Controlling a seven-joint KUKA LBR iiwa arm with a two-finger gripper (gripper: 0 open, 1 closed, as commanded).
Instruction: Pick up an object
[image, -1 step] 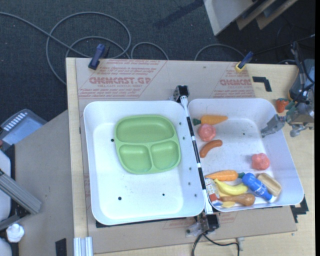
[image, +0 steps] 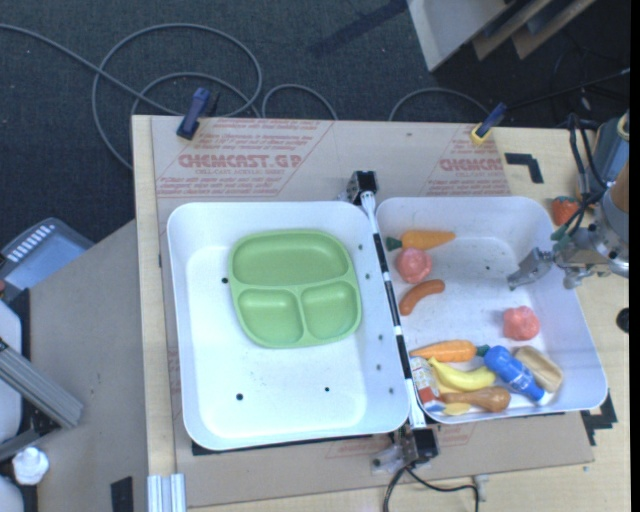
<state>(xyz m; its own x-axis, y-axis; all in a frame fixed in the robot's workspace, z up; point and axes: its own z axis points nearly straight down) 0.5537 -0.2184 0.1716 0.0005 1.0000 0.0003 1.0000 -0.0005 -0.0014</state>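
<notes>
Arm at the right bin's far right edge, toys untouched

The gripper (image: 540, 265) reaches in from the right over the far right part of the right bin (image: 470, 215). Its metal tip points left and hangs above bare white floor, touching none of the toys. Whether the fingers are spread or closed cannot be told from this angle; nothing shows between them.

The toys lie in the right bin. Along its left side, from far to near: an orange carrot (image: 427, 239), a pink round fruit (image: 413, 265) and a reddish sausage (image: 421, 295). A pink strawberry-like piece (image: 520, 323) sits alone toward the right, nearest the gripper yet apart from it. At the near edge a cluster is packed together: a second carrot (image: 445, 351), a banana (image: 463, 378), a blue bottle (image: 513, 372), a hot dog bun (image: 541, 367) and a brown piece (image: 478, 401).

The left bin (image: 200, 300) holds a green divided plate (image: 296, 286), lying flat toward its far side. Both bins rest side by side on the desk (image: 250, 160), which has red lettering
</notes>
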